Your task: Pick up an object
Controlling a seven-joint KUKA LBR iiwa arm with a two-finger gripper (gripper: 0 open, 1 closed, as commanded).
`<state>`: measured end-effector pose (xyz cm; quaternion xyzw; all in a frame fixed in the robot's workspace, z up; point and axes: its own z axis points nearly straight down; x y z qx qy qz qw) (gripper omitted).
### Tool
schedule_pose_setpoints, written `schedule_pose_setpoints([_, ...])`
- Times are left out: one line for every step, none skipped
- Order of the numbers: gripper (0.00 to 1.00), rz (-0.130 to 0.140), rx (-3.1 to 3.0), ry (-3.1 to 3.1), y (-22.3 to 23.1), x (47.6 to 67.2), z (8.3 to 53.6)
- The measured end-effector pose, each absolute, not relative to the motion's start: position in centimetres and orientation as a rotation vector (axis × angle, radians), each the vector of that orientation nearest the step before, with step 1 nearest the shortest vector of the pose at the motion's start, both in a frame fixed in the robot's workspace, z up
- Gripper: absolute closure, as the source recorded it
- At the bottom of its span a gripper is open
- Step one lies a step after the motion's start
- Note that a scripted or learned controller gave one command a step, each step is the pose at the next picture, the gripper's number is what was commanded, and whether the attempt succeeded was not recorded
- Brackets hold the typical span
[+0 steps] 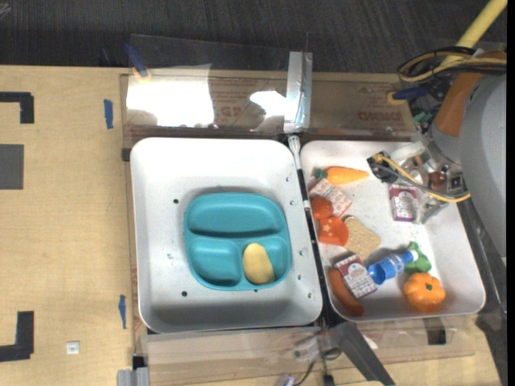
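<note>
Lettering is scarce and none of it reads: the small pink-and-white packet (401,203) in the right bin (471,252) carries print too fine to make out, as do the red-and-white carton (329,192) beside the toy carrot (346,174) and the second red-and-white carton (355,277) near the bin's front edge; faint reddish print on the cardboard wall (241,103) behind the bins is washed out by glare. The gripper (416,170) sits over the right bin's far right corner, just above the pink packet, but its metal parts and wires blur together, so I cannot tell how it stands or whether it touches anything. Much of the grey arm (489,151) is cut off at the right edge. Also in the right bin lie a red-orange toy (329,223), a tan cracker-like piece (364,237), a small bottle with a blue cap (389,267), a green scrap (421,256) partly hidden behind it, a toy pumpkin (424,291) and a dark red piece (344,296) tucked under the front carton. The left bin (153,240) holds a teal divided tray (233,236) with a yellow potato-like toy (258,263) in its front right compartment.
</note>
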<state>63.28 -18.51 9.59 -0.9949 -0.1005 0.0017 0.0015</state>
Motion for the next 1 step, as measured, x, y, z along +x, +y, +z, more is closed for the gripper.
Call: schedule_pose_setpoints([0.0,0.006,-3.121,-0.324,-13.39,64.51,9.5])
